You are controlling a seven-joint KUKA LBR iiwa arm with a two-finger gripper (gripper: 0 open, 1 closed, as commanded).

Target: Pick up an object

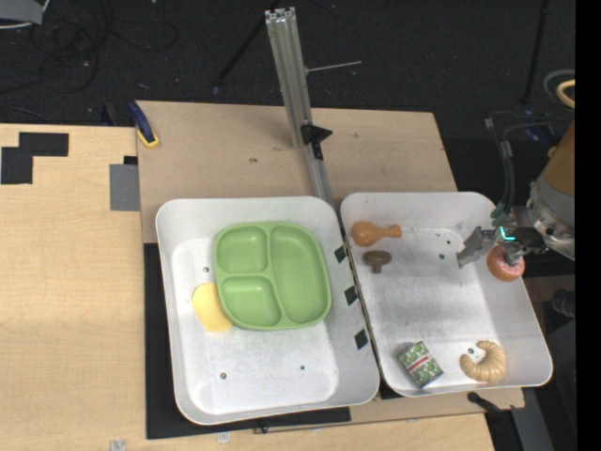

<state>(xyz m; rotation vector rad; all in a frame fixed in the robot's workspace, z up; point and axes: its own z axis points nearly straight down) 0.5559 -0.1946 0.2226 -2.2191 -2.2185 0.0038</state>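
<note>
Gripper over right bin's right edge, just beside an orange-red round object; fingers' spread impossible to tell. Croissant, green box, orange drumstick inside. Possibly a small brown mushroom nearby.

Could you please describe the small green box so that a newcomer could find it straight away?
Look in the right bin, along its near edge. The green box lies there, left of the tan croissant. It is the only green, boxy, printed thing in that bin.
</note>
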